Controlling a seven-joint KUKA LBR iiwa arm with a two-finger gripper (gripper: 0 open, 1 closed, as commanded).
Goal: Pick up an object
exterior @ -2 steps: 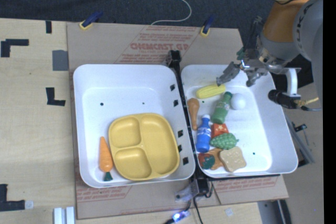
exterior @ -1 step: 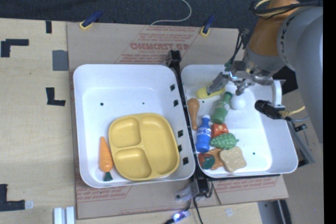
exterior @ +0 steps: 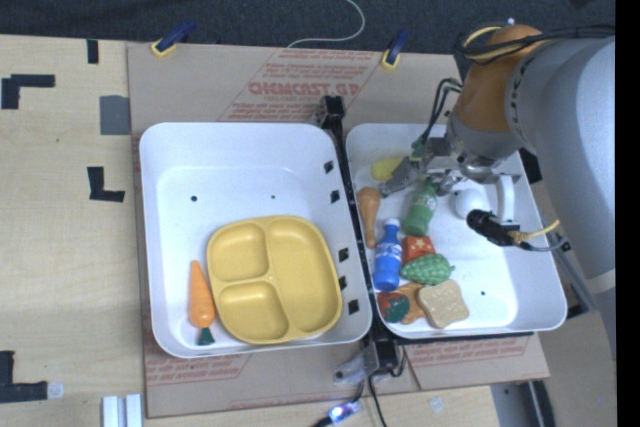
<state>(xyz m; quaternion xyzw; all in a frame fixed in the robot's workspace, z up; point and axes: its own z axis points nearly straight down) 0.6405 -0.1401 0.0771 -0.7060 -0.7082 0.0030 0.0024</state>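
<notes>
Gripper [exterior: 432, 177] w/ fingers apart, hanging over the right bin [exterior: 535, 315], sits just above the green bottle [exterior: 421, 210], whose long axis runs roughly top-to-bottom, blue bottle [exterior: 388, 255] just below-left of it.

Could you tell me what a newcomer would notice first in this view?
Probably the yellow plate in the left bin, with a toy carrot beside it on its left. Next, the grey arm reaching from the right over the right bin, its gripper low above a heap of toy food including a blue bottle.
</notes>
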